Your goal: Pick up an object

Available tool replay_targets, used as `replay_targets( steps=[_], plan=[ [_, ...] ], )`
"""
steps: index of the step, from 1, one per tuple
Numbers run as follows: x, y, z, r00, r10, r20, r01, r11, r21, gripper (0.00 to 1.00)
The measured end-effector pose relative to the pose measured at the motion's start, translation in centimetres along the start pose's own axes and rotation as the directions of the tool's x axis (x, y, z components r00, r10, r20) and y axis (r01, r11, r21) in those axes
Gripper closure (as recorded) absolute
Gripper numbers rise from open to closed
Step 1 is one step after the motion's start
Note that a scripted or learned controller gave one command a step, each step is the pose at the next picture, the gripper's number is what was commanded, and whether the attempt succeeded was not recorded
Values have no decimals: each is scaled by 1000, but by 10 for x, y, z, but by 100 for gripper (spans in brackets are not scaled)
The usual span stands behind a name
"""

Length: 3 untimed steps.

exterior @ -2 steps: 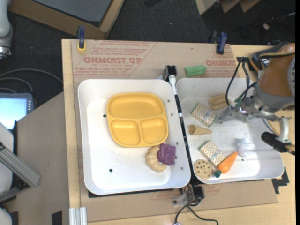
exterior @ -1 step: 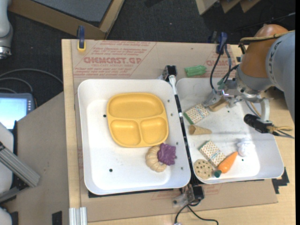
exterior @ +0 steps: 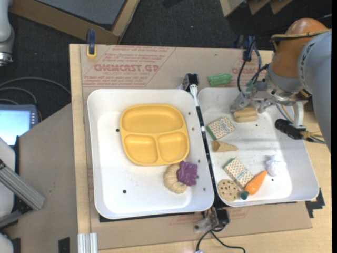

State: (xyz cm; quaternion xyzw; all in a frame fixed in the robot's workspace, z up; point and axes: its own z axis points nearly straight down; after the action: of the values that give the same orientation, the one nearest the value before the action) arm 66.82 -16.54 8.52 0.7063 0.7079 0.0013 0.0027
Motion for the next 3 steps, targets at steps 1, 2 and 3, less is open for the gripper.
replay_targets(
  steps=[1,2,3],
  plan=[
    [-50,0,-1,1000,1,-28,-1,1000,14,0],
    [-34,-1,0,1000,0,-4,0,1000,7,0],
    [-35,-1,-11,1000,1,-1,-1,1000,4,100]
  ],
)
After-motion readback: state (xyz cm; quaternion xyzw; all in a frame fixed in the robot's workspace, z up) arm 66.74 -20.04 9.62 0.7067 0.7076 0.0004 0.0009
